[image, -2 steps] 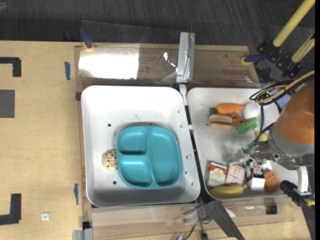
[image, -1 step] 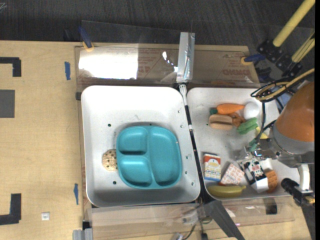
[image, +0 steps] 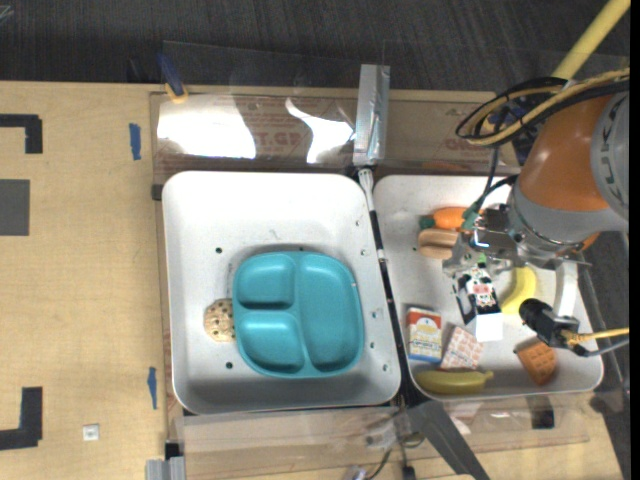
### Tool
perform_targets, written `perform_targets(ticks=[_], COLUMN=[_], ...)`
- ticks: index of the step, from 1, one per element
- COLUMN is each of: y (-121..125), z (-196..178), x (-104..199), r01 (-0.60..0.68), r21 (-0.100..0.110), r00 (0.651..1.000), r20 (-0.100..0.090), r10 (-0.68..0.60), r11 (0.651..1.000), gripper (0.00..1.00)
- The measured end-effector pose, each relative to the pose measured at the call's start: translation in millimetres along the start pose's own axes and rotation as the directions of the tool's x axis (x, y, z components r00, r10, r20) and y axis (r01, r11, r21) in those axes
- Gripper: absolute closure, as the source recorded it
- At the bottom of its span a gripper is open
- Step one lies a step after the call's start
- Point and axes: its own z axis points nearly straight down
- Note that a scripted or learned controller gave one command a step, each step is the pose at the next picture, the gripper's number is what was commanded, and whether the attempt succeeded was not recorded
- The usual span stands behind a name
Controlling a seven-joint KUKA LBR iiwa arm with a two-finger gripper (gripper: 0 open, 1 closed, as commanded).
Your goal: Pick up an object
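teal tray and one cookie share the left bin.

floor: dark grey carpet | bench: tan board, black and blue tape marks

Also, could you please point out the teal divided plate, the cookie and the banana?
teal divided plate (image: 297,311): camera view, centre ridge.
cookie (image: 218,319): camera view, visible left half.
banana (image: 452,379): camera view, mid-body.

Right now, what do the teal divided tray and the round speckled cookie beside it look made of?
The teal divided tray looks like moulded plastic: uniform colour, smooth, soft sheen, rounded compartments. The round speckled cookie looks matte and rough; real or toy, I can't tell.
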Motion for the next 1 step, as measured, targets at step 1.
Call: perform_targets(ticks=[1], y=[8.7], z=[-20.5], x=[1.2], r01=[-0.055], r21=[0.001], r00=[0.998], r20=[0.002], r10=[0.055], r11=[0.998], gripper=[1.00])
